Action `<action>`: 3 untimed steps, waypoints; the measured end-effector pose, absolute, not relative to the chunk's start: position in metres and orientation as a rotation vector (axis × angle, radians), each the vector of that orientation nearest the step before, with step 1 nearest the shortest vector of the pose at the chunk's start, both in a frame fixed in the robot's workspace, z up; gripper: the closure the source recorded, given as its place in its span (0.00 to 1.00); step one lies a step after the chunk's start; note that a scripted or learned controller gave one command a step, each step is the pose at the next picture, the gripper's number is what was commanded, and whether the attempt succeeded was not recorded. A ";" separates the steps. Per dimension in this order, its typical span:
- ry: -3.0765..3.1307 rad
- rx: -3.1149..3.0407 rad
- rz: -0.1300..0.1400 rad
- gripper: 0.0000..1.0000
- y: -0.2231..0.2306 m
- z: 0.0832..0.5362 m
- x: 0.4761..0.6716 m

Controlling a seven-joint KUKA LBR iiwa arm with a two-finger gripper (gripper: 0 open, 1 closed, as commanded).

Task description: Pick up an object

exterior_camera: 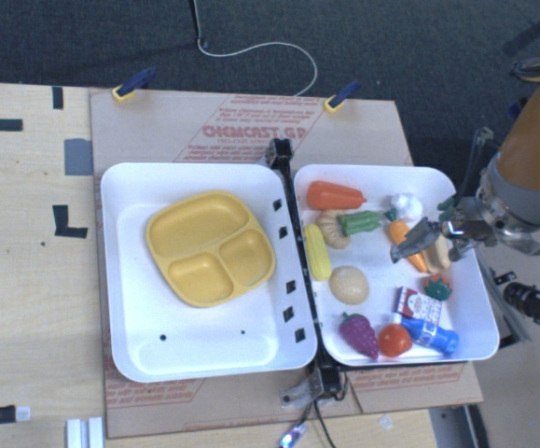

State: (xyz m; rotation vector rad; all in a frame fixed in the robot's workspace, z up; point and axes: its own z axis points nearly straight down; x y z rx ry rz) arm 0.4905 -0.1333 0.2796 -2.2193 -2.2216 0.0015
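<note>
The right bin holds several toy foods. Among them are an orange-red carrot, a green vegetable, a yellow corn cob, a tan egg-like ball, purple grapes, a red tomato, a blue bottle and a red-white carton. My gripper hangs low over the bin's right side, right above a small orange piece that it partly hides. A white item lies just behind it.
The left bin holds a yellow divided plate. A black divider runs between the bins. Blue-yellow clamps pin the cardboard at the back. A white cable loops behind.
</note>
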 end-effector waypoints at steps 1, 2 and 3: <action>-2.223 -2.217 0.002 1.00 -0.133 0.289 0.491; -2.235 -2.206 -0.004 1.00 -0.029 0.317 0.484; -2.232 -2.210 -0.003 1.00 0.040 0.339 0.484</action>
